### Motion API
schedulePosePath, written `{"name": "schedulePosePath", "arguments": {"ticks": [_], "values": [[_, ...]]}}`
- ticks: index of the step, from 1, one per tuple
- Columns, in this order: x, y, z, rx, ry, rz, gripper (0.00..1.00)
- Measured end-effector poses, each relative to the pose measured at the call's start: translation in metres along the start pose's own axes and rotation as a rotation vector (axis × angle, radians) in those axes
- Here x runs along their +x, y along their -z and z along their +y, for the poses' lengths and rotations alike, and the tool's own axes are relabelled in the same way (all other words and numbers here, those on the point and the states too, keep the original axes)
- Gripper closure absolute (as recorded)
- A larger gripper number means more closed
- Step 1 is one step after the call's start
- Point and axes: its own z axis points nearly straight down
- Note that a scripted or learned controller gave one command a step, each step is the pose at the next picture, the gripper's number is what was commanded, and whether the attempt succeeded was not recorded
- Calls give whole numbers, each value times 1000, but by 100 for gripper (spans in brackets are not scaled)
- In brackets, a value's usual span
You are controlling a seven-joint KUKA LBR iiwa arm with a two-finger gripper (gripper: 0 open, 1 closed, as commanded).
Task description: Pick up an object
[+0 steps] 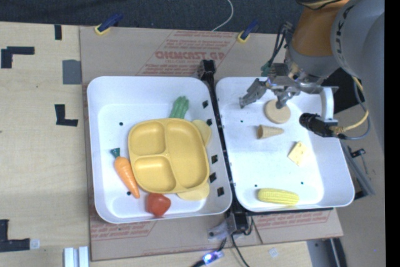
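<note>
Step in hand: approach. The end effector (270,94) hangs over the far part of the right bin (331,194), nothing lifted yet.
End effector state: fingers spread apart, nothing between them; the right finger stands just beside or over the round piece, contact cannot be judged from this slant.
Likely target: a tan round piece (277,113) in the far part of the right bin, directly near the fingertips.
Other items, right bin: a cone-shaped piece (269,131) just nearer; a yellow cheese wedge (298,152) to the right; a corn cob (277,197) at the near wall.
Left bin (100,134): a yellow divided tray (167,156), a carrot (127,176), a red tomato (158,204), and a green vegetable (179,107) at the tray's far edge.
Next move calls for: centring the open fingers over the round piece, descending to the bin floor, closing, then lifting straight up.
Risk: the piece looks flat and low, so the fingers may slip over it.
</note>
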Motion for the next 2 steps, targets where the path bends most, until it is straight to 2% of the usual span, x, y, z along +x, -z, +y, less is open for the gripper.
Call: {"name": "schedulePosePath", "arguments": {"ticks": [1, 2], "values": [[0, 9, 3, -14, 3, -1, 0], [-1, -55, 7, -9, 3, -2, 0]]}}
